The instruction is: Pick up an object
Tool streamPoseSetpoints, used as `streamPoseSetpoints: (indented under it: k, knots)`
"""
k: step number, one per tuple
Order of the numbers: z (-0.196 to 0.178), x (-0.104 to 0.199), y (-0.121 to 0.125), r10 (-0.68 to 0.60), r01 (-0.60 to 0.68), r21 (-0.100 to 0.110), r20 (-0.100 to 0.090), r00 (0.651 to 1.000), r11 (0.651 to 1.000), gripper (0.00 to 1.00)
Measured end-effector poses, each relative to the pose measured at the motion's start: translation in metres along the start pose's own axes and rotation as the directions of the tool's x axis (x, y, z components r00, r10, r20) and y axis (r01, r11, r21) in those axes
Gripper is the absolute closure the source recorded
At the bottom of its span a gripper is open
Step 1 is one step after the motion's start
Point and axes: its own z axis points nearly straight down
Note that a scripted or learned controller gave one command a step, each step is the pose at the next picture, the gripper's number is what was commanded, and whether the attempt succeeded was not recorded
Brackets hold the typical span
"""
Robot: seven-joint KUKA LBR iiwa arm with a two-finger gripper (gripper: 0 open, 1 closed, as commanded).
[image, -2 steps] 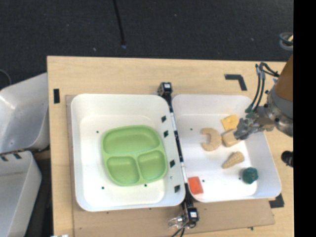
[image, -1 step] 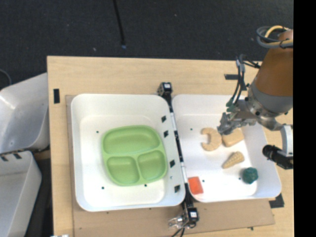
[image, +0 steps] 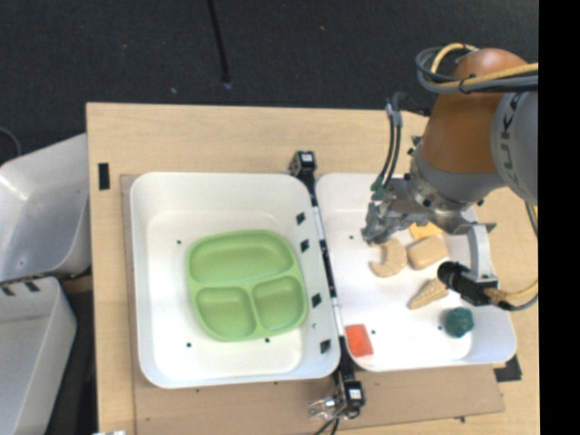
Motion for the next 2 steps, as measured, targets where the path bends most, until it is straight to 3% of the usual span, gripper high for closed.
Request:
streamPoseSetpoints:
  k: [2]
  knots:
    - [-0.008,0.093,0.041,-0.001,0.001,-0.003,-0.001,1.000,1.000,1.00]
